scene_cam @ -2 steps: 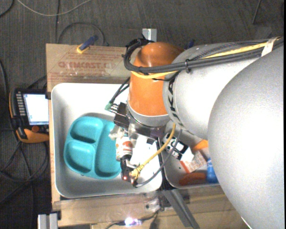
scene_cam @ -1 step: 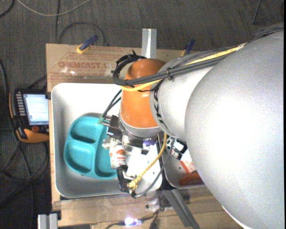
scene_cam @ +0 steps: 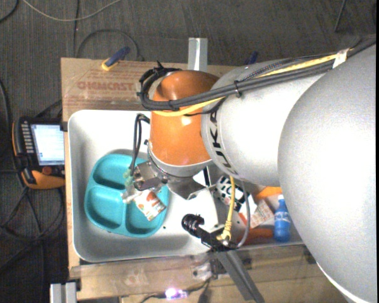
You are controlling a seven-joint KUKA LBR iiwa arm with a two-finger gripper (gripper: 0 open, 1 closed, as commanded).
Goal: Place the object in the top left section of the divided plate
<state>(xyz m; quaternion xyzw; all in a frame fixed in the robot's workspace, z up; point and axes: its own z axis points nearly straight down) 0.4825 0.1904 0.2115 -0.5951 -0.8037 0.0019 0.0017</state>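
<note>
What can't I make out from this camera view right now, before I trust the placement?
- Gripper fingers: under the wrist, so any grip on the white and orange object is unclear.
- Divided plate: its right side is covered by the arm, and the object's section cannot be told.
- Right bin: mostly behind the arm; a blue bottle and orange items peek out.
- Object label: too small to read.
</note>
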